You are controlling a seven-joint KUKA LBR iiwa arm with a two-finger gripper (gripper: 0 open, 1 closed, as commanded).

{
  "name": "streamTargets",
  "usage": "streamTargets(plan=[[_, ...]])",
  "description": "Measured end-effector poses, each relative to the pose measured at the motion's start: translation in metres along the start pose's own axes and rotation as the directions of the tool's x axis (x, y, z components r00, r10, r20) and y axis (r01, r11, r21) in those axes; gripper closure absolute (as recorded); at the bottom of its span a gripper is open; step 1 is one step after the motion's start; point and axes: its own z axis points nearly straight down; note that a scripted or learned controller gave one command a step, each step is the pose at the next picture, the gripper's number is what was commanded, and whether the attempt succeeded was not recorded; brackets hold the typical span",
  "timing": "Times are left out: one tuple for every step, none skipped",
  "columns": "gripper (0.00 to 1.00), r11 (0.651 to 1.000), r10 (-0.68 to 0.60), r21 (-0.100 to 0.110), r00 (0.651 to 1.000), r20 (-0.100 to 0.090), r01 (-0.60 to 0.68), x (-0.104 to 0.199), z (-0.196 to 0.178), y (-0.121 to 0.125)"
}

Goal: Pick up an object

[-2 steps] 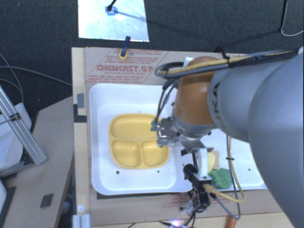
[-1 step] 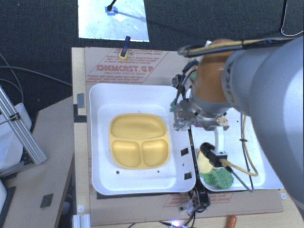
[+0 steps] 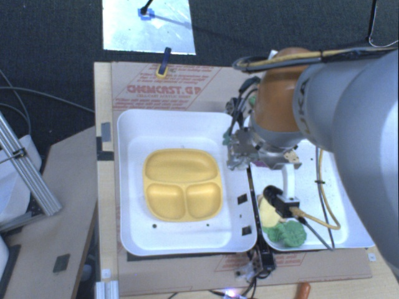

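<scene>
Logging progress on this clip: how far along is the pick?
Done: the arm has reached over the right bin. In hand: nothing visible; the gripper sits near the divide between the bins. Left: a grasp and lift; the green item and yellow item lie in the right bin, the yellow tray in the left.

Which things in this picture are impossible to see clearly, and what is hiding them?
1. Camera view: most of the right bin lies under the arm.
2. The gripper is seen from above; the wrist covers its fingers, so their state is unclear.
3. The yellow object beside the green object is partly covered by a black part.
</scene>
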Motion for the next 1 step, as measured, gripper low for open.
streamTargets(plan=[[1.00, 1.000, -0.002, 0.009, 1.000, -0.002, 0.002, 0.0493, 0.0219, -0.0668]])
